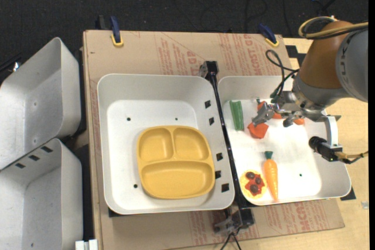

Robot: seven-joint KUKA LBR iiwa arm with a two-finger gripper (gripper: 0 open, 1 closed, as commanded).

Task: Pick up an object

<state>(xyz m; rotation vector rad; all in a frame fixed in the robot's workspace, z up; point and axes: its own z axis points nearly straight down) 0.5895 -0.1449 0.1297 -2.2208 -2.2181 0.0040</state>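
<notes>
Listing largest first: grey arm with orange band, its gripper (275,115) low in the right white bin (328,184); yellow divided plastic tray (174,162) in the left white bin (117,126). Green stick (237,115), orange carrot (270,175), red chunk (258,129) just beside the gripper. Claw state: cannot tell; nothing visibly lifted, so pickup judged pending.

The light is bright and even, coming from above. The two white bins (111,96) shine the most. Shadows are soft and small, close under the yellow plate (176,162). The far floor (58,3) is dark. The picture looks a little grainy, with no strong glare.
</notes>
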